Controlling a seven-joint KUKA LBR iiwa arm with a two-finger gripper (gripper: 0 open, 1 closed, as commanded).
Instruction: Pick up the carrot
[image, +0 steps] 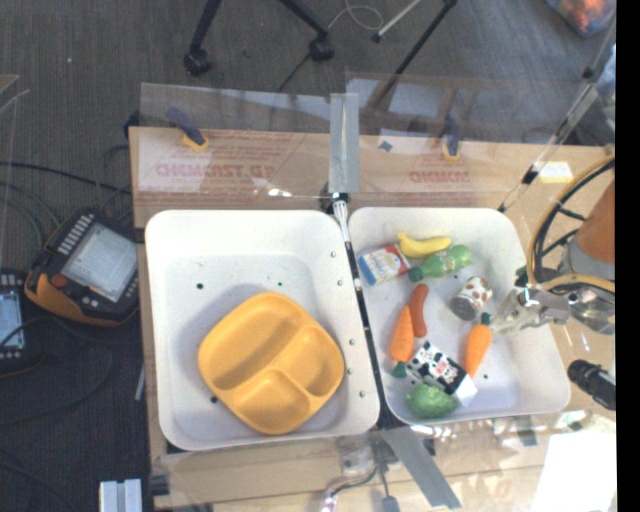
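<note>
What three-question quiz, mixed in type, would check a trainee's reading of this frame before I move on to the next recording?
1. True or false: the yellow divided plate lies in the same bin as the banana.
2. How many carrots are in the right bin?
3. Multiple choice: the gripper is nearest to A) the carrot by the bin's right side, B) the carrot nearer the divider, C) the green bottle.

Key: 1 false, the plate is in the left bin. 2 two. 3 A.
</note>
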